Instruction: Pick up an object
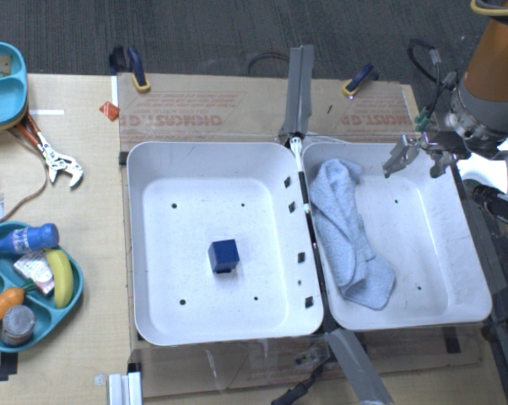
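Gripper (416, 160), fingers spread and holding nothing, hangs over the far edge of the right bin (456, 251), at about one o'clock in that bin. Bare white floor lies beneath and toward four o'clock. Light blue towel (345, 234) lies crumpled along the bin's left wall, at eight o'clock from the gripper and apart from it. Blue block (224, 256) sits alone near the middle of the left bin (161, 226), well apart at eight o'clock, beyond the divider. Wrench (58, 165) and a blue tray (72, 298) of oddments rest far left.
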Motion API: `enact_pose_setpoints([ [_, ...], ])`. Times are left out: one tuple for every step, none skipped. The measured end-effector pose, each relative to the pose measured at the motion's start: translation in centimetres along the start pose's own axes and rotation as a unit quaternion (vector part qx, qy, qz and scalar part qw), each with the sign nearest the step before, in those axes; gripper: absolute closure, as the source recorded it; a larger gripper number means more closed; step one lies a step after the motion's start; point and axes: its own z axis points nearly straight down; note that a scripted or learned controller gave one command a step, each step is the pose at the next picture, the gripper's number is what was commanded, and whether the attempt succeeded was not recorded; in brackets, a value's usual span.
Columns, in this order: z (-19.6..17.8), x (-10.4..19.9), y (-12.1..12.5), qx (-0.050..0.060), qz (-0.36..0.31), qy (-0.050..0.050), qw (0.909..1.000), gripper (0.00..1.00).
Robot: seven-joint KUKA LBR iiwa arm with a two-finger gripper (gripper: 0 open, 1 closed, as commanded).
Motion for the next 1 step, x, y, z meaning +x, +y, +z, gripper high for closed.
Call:
enact_pose_setpoints([
  [17.29, 2.44, -0.4, -0.003, -0.097, 0.0, 0.9953, 0.0],
])
